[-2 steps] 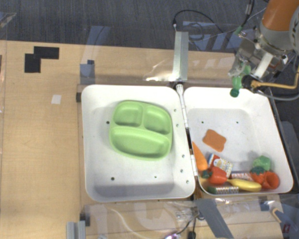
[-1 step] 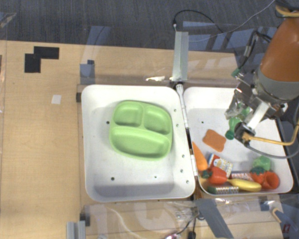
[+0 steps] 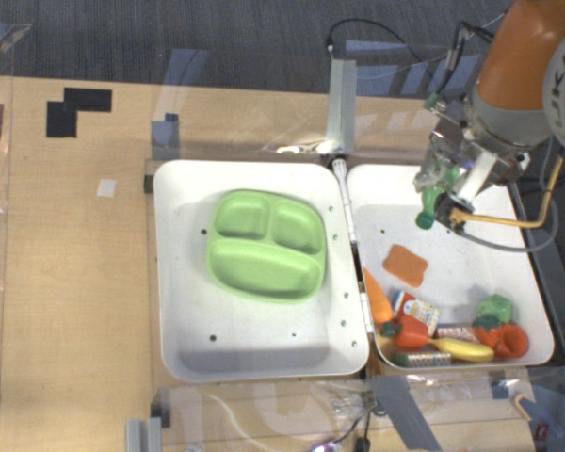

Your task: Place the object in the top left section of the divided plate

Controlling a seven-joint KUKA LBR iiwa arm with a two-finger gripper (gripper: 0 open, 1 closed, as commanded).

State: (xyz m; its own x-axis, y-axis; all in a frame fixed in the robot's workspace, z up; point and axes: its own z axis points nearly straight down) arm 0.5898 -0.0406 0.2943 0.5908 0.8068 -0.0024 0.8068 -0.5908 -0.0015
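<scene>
A: Over the right bin [image 3: 508,252], the gripper [image 3: 431,207] hangs near the upper edge; whether it is wide or narrow, I cannot tell.

B: And the divided plate [image 3: 266,244]?

A: Green, lying in the left bin [image 3: 188,328], its sections bare. An orange block [image 3: 405,265] lies alone mid-bin on the right; a carrot [image 3: 378,298], banana [image 3: 463,349] and other toy foods crowd the near edge.

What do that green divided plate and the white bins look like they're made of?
The green divided plate looks like moulded plastic, semi-matte: one even colour, rounded rims, soft highlights. The white bins, left and right, look like thin formed plastic or coated metal, satin finish; smooth rounded corners and faint sheen leave it open.
</scene>
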